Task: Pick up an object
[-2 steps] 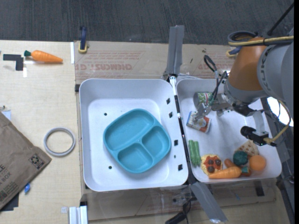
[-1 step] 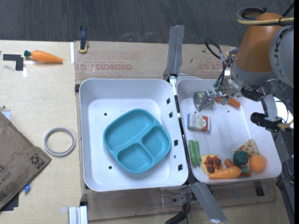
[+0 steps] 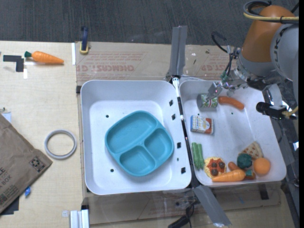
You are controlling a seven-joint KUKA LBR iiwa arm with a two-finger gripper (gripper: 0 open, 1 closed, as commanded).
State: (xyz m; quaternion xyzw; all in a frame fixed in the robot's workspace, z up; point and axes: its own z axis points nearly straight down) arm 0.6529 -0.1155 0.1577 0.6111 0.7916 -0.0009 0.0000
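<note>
Hovering gripper (image 3: 219,88) – R bin (image 3: 270,127) | 1 hot dog (image 3: 231,102) | 1 tray (image 3: 138,143) – L bin (image 3: 95,127)

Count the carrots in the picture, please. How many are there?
2. One carrot lies on the bench at the far left; another carrot lies in the right bin, near corner. Others could be hidden in that pile.
</note>
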